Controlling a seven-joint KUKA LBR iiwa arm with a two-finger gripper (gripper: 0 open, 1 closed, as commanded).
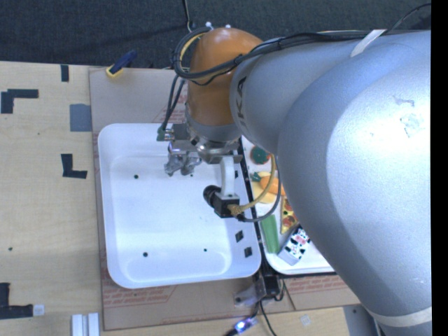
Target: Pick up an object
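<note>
My gripper hangs over the far middle of the left white bin, below the orange band of the arm. I see nothing in it. The right bin is mostly hidden under the grey arm. In its visible strip lie a green round item, a yellow-orange item, a long green piece and a small white box with red and black print.
A black unit with a cable juts from the wrist over the left bin's right side. A blue and yellow tool lies at the bench's back edge. Black tape marks dot the wooden surface at left.
</note>
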